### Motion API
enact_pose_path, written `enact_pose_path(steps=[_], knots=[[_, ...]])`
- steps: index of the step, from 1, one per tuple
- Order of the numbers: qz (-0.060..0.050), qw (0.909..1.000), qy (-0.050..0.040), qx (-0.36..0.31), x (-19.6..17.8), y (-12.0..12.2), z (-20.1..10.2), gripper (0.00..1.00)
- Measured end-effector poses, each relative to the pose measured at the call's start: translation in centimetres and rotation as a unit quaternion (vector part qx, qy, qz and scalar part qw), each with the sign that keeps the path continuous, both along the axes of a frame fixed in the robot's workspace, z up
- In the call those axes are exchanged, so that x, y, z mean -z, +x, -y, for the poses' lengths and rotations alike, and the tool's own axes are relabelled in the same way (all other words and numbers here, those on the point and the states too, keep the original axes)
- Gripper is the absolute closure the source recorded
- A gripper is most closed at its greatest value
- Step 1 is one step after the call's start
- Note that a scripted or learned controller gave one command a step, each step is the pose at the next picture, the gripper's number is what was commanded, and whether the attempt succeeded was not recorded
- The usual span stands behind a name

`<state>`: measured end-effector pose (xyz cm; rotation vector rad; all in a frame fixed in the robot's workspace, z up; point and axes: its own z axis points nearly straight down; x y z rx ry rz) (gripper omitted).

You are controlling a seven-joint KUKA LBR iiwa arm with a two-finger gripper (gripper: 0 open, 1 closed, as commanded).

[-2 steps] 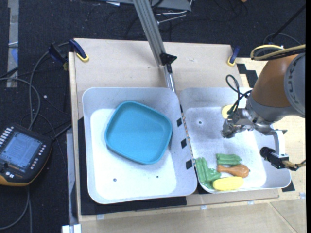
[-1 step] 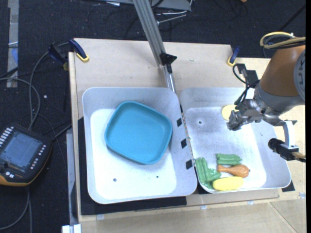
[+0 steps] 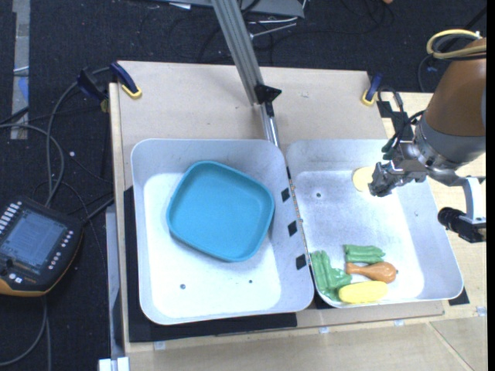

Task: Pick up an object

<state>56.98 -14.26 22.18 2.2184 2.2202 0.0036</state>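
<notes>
A pale wooden bench [image 3: 232,99] sits on a dark floor strewn with cables, and it carries 2 shallow white bins side by side. The left bin [image 3: 155,284] holds a square blue plate [image 3: 220,210], which lies tilted a little and takes up most of that bin's floor. Left of the bench, on the floor, lies a handheld control pendant [image 3: 35,246] with a grey screen. A grey metal pole [image 3: 240,41] slants down from the top of the view to the seam between the bins. In the right bin [image 3: 410,222], toy food is gathered at the near edge: a green vegetable piece [image 3: 329,273], a second green piece [image 3: 363,252], a brown drumstick [image 3: 373,270] and a yellow piece [image 3: 362,292], all touching or just beside one another. A pale yellow round item [image 3: 362,179] lies at the far side of that bin. The arm [image 3: 458,110] reaches in from the right, its orange band above the wrist, angled down toward the round item. The gripper [image 3: 383,185] sits just beside and partly over that item; whether it is spread or closed cannot be told.
</notes>
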Motion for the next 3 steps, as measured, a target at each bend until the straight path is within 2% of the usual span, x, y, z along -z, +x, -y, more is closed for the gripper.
enact_pose_path(steps=[1,2,3], knots=[[0.0,1.0,-0.0001,0.0,-4.5,-0.6,-0.1,1.0],[-0.002,1.0,0.0007,-0.002,-2.9,1.0,-4.7,1.0],[-0.002,1.0,0.0007,-0.002,-3.5,3.2,-10.0,1.0]])
